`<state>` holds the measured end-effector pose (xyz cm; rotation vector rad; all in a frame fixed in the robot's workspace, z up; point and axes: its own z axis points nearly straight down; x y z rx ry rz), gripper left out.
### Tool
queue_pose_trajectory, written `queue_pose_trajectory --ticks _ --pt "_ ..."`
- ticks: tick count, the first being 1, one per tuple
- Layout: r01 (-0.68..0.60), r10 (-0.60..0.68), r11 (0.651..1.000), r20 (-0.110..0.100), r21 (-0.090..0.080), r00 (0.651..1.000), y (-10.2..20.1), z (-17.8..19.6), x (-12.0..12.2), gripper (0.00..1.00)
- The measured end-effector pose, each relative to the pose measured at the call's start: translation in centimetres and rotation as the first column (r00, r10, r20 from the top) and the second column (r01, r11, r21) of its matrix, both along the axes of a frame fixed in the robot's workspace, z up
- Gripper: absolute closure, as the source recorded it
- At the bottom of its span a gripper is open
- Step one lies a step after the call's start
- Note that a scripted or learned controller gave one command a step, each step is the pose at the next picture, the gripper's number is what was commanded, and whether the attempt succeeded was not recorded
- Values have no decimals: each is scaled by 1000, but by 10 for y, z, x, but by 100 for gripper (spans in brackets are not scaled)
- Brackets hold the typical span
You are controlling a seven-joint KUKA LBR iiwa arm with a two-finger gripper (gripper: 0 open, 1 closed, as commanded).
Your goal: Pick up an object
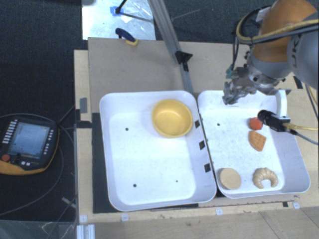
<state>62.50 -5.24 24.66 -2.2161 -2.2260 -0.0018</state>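
Camera view gives me the bench from above at a slant, and I take the right-hand shallow white plastic bin [214, 133] as my landmark for everything else. Far to its left, off the bench on the dark floor, I see the orange-edged control pendant with a lit screen [26, 146]. Just left of that bin, touching it along the shared edge, sits the left-hand shallow white plastic bin [144, 183], and a round yellow plastic bowl [172, 117] stands upright in its far corner, close to the shared edge. Beyond both bins a slanted grey metal pole [167, 26] crosses the brown board.

Inside the right-hand bin, at its near edge, I see a flat round tan biscuit-like disc [230, 178], and just right of it a pale curved croissant-shaped toy [264, 177]. Further back along the bin's right side lie an orange waffle-textured wedge [257, 141] and, just behind it, a small red rounded piece [255, 124].

Above the bin's far edge hangs the dark two-finger gripper [232, 96] on the grey arm with the orange band [284, 14], reaching in from the right. It sits well apart from all four pieces, with bare bin floor beneath it. I cannot tell from here how the claw is set.
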Motion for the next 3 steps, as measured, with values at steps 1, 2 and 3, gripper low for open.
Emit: queue_pose_trajectory --ticks 1,2,3 --pt "0 0 1000 0 0 1000 49 4 1 100" --pt "0 0 1000 -1 0 1000 97 -10 13 100" --pt "0 0 1000 1 0 1000 145 -4 15 100"
